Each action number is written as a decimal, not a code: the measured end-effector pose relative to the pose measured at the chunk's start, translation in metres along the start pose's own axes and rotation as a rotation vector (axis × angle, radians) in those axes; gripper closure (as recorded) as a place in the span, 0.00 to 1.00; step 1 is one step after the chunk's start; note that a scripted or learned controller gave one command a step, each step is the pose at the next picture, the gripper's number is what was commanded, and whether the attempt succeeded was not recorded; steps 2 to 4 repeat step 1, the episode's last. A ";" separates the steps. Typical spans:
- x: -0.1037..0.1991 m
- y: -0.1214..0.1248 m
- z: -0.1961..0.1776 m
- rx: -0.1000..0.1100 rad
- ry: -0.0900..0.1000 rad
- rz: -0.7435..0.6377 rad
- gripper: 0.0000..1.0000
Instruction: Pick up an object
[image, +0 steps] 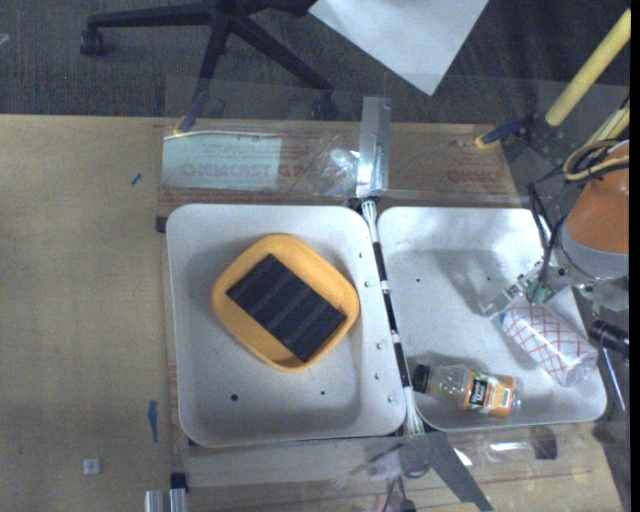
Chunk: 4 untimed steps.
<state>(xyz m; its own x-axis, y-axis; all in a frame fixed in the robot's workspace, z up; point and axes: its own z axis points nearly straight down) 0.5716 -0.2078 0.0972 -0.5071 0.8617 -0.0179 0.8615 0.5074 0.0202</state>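
Observation:
My gripper hangs low over the right bin, near its right-middle part, on the grey arm with the orange band. A clear cup with a red checked pattern lies on its side just below and right of the gripper, close to it. A small clear bottle with an orange label lies flat along the bin's front edge. In the left bin rests a yellow-orange rounded block with a black ribbed top.
A metal divider strip stands behind the seam between the bins. Taped clear plastic and a label lie behind the left bin. Cables and a yellow pole crowd the right rear. An office chair base stands on the floor behind.

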 end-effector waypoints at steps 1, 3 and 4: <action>0.046 0.037 -0.089 0.017 0.015 -0.049 1.00; 0.046 0.037 -0.089 0.017 0.015 -0.049 1.00; 0.046 0.037 -0.089 0.017 0.015 -0.049 1.00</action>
